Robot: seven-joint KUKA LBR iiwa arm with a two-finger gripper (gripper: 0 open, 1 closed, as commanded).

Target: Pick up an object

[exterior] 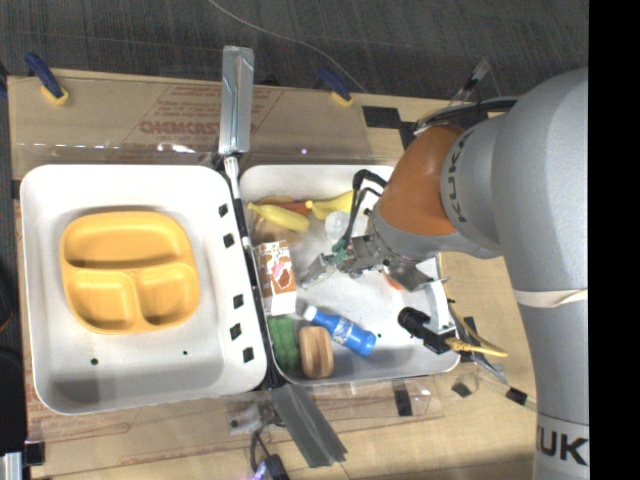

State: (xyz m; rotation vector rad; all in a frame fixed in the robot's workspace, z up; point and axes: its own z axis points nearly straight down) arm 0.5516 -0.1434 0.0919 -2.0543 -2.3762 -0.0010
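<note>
My gripper (330,261) hangs low in the middle of the right bin (425,366), reaching in from the right under the orange wrist band. Its tip is just right of a red and white snack packet (275,266) and above a blue-capped plastic bottle (340,330). A banana (330,206) and a yellow-orange item (276,214) lie at the bin's far side. A green object (284,340) and a wooden block (315,351) sit in the near left corner. I see nothing clearly between the gripper's tips.
The left bin (40,268) holds a yellow divided tray (128,268). A metal divider (236,98) stands between the bins at the back. A small red piece (393,281) peeks out under the wrist.
</note>
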